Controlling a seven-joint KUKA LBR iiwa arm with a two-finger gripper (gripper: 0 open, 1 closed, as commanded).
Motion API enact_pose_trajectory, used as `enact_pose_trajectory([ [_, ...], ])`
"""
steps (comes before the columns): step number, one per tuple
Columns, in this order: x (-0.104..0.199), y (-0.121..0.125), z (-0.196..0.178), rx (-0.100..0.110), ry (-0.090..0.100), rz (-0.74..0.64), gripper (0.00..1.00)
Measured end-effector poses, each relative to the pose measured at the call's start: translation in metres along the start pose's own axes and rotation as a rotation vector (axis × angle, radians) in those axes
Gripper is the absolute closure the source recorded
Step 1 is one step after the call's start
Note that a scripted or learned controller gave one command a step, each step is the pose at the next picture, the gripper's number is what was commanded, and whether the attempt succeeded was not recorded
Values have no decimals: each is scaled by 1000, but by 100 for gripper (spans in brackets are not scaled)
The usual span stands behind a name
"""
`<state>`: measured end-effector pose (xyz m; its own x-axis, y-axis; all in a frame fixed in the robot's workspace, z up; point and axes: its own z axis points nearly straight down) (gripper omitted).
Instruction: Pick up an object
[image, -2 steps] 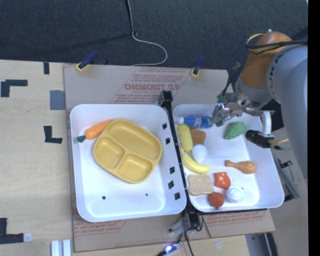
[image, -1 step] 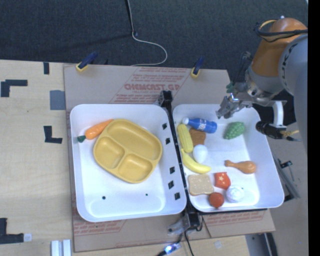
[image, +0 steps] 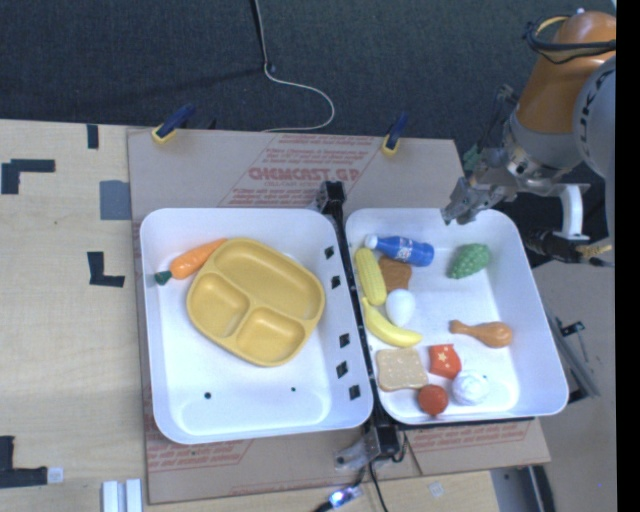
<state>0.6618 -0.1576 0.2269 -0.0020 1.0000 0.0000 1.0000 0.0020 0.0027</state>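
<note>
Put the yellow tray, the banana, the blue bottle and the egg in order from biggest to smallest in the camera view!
1. Yellow tray, by far the biggest.
2. Banana.
3. Blue bottle, nearly as long as the banana, so those two are close.
4. Egg, the smallest.

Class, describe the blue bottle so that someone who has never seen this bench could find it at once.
Look in the right bin, the one crowded with toy food. Along its far edge, beside the divider and just above the corn, lies the bottle on its side. It is the only blue thing there, with a white cap and label.
</note>
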Motion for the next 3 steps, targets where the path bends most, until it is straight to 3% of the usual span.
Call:
enact_pose_trajectory([
  [2,52,-101,-7,7,0,1,100],
  [3,75,-135,12,9,1,1,100],
])
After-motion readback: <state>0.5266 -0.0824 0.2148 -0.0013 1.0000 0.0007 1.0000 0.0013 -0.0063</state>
